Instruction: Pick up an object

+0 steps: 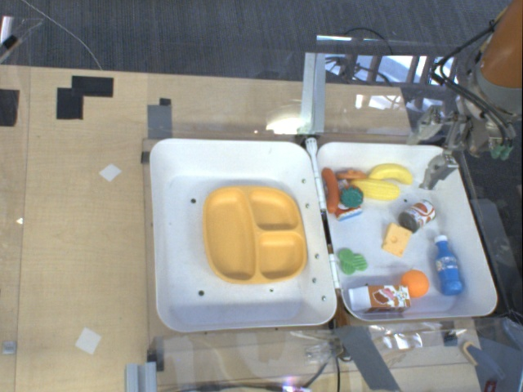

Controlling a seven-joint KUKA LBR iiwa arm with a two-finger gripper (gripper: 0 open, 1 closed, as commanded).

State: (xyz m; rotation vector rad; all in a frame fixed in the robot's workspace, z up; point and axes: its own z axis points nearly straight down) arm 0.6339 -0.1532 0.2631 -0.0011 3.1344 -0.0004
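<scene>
Over the right bin's far corner your gripper hovers with nothing visibly held, its opening impossible to judge, so drop straight onto the banana just beside it.

Pale wooden table under a left white bin, with a yellow divided tray lying flat near the bin's middle, one long compartment on its left side and two smaller ones on its right. Toward the table's far left, a black stepped patch and a smaller black patch at the edge, plus two small white squares stuck well apart on the wood. Behind the bins, an upright grey metal post at the seam between them, a grey block by the left bin's far corner, and dark carpet floor beyond the table.
</scene>
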